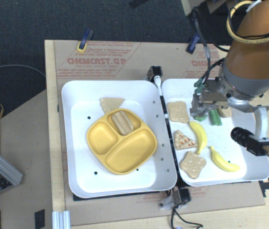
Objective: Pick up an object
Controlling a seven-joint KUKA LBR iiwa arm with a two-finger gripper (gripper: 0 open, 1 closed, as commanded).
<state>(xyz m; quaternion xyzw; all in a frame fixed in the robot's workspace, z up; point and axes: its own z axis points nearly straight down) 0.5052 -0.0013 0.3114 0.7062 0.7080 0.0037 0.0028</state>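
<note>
Your gripper (202, 109) sits low in the right bin (253, 173), over a green piece (215, 117) beside the bananas (199, 135). Can't tell if it's gripping anything, too blocked.

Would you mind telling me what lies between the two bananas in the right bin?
In the camera view, the stretch between the upper banana and the lower banana is bare white floor of the right bin; nothing lies there.

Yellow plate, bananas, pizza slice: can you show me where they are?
Yellow plate (125, 152): camera view, on its big bottom compartment.
Upper banana (200, 135): camera view, on the middle of its curve.
Lower banana (224, 161): camera view, on its middle.
Pizza slice (184, 140): camera view, on its centre.
</note>
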